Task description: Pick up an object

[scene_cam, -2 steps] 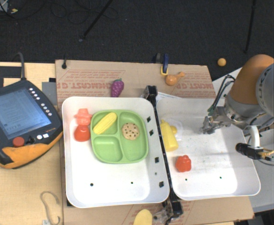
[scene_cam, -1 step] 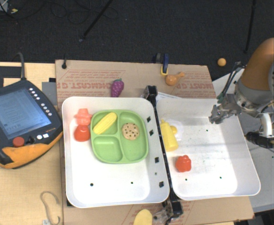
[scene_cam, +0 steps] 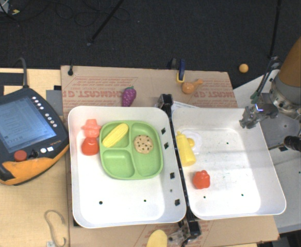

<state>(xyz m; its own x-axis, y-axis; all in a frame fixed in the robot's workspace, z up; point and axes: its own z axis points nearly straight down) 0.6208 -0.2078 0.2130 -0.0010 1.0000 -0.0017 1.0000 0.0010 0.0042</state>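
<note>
Approach step: gripper (scene_cam: 249,118) is hovering over the right bin's (scene_cam: 274,197) far edge, finger state unclear; next, descending toward red block (scene_cam: 201,179).

Red printed lettering, upside down and too blurred to read reliably, runs in two places across the brown cardboard sheet (scene_cam: 99,89) lying behind the two white bins, at about eleven and one o'clock from the centre of the view.

Glossy white plastic bins (scene_cam: 228,199), matt cardboard (scene_cam: 104,89)
</note>
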